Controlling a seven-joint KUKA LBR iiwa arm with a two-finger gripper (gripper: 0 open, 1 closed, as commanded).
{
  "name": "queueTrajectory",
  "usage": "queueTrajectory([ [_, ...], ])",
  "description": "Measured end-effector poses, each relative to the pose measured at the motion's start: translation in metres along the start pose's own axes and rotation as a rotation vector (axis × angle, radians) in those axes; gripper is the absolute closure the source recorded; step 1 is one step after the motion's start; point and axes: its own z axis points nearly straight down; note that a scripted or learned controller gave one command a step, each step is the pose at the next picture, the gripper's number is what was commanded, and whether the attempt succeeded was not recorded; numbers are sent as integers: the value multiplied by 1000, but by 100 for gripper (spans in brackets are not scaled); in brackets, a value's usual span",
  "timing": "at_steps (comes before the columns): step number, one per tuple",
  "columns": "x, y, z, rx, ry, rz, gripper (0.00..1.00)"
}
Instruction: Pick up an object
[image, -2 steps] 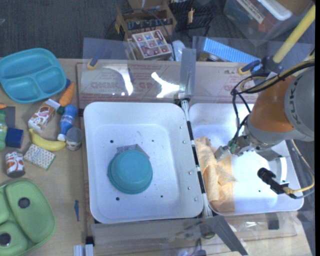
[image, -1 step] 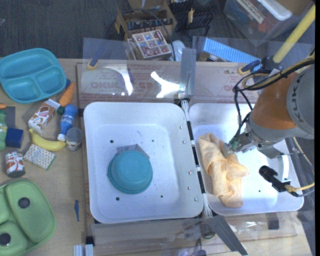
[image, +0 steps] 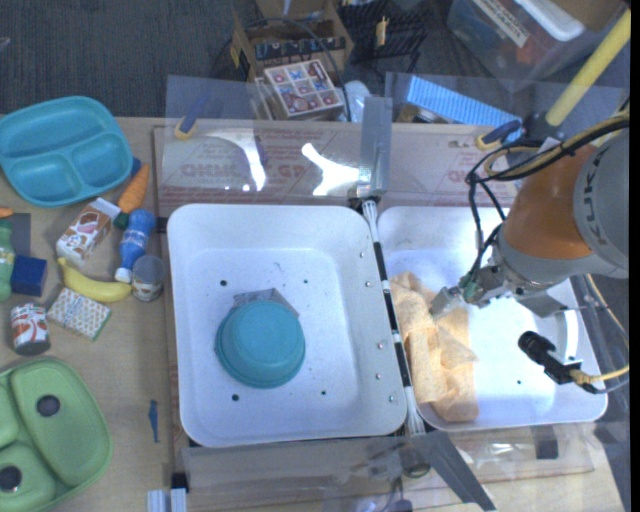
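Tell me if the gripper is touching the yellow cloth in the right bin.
Cannot tell. In the camera view the gripper overlaps the top edge of the yellow cloth, but the slanted angle shows neither contact nor gap plainly.

On the counter (image: 140, 330) left of the bins lie a blue divided tray (image: 65, 150), a banana (image: 92, 281), a small milk carton (image: 84, 230), a blue-and-white bottle (image: 133, 243), an orange carrot (image: 133, 187), a blue block (image: 29, 273) and a green divided tray (image: 45, 430). Behind the bins stands a patterned box (image: 298, 85).
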Motion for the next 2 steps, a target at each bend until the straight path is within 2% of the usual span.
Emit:
queueTrajectory([
  [1, -1, 1, -10, -4, -3, 2, 100],
  [2, -1, 1, -10, -4, -3, 2, 0],
])
